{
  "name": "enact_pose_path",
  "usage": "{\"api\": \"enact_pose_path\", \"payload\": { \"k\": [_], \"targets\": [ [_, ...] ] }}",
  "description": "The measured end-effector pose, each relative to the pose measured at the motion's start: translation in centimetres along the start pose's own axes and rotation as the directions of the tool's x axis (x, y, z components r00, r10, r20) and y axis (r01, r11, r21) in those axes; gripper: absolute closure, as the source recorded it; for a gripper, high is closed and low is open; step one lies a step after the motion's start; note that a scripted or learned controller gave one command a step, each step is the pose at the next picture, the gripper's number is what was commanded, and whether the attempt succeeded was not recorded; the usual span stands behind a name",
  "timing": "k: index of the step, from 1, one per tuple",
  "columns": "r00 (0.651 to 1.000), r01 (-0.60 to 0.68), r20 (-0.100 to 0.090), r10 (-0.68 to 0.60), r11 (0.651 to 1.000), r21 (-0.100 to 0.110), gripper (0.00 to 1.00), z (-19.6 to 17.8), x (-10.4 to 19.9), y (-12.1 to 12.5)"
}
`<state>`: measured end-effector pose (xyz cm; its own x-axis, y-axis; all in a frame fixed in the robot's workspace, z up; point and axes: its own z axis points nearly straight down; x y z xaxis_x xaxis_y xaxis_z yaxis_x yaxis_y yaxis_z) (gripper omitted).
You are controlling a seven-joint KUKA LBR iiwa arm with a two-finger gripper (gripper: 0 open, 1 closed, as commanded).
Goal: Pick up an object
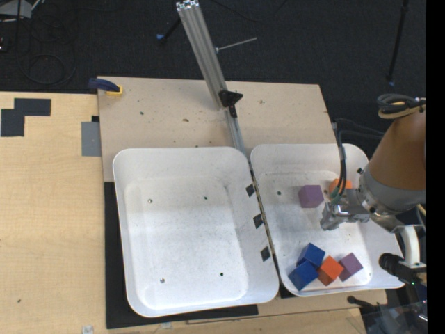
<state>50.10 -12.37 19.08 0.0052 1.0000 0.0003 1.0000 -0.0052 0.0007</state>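
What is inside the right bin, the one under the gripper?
Seen: a purple block beside the gripper; at the front, one blue block, another blue block, an orange block, a second purple block. The arm covers the bin's right side.

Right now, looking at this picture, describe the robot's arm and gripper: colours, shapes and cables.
The arm is thick and rounded, with a broad orange band above a grey wrist section. The gripper at its tip is small and made of silvery metal. A thin dark cable runs down to the wrist.
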Motion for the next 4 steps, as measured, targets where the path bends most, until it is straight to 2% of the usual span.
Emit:
{"api": "enact_pose_path", "payload": {
  "k": [1, 3, 4],
  "targets": [
    [1.0, 0.007, 0.001, -0.007, 1.0, -0.003, 1.0, -5.3, -0.1, 0.1],
    [1.0, 0.01, -0.001, -0.01, 1.0, 0.004, 1.0, -3.5, 11.2, 3.1],
    [1.0, 0.009, -0.001, -0.009, 1.0, 0.002, 1.0, -3.9, 15.5, 5.7]
  ]
}}
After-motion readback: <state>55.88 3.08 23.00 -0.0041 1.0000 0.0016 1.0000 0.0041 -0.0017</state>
